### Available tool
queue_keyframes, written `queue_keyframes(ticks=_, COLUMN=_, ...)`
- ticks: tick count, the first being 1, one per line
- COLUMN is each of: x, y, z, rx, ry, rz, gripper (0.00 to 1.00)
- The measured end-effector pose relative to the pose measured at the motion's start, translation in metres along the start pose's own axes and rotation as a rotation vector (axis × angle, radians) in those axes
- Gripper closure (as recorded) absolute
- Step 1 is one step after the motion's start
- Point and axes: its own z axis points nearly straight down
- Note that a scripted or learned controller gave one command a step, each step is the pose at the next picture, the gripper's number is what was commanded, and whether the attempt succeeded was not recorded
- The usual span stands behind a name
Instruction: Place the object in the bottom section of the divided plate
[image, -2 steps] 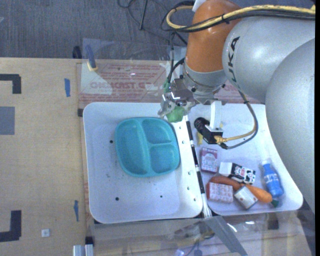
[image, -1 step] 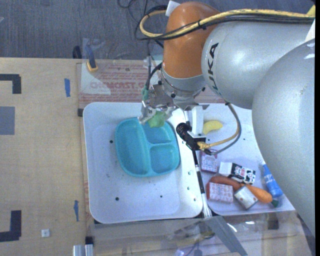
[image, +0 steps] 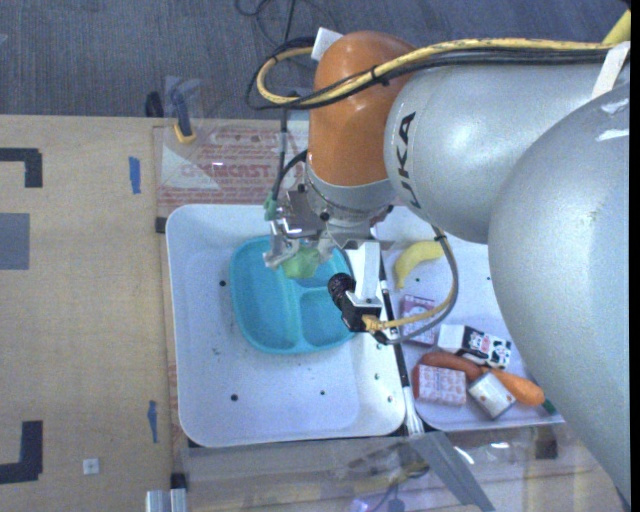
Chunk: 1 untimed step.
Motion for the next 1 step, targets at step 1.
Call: queue_keyframes(ticks=1, x=0.0, y=0.0001, z=-0.0001, rx=0.0, ry=0.0, rz=0.0, gripper=0.0)
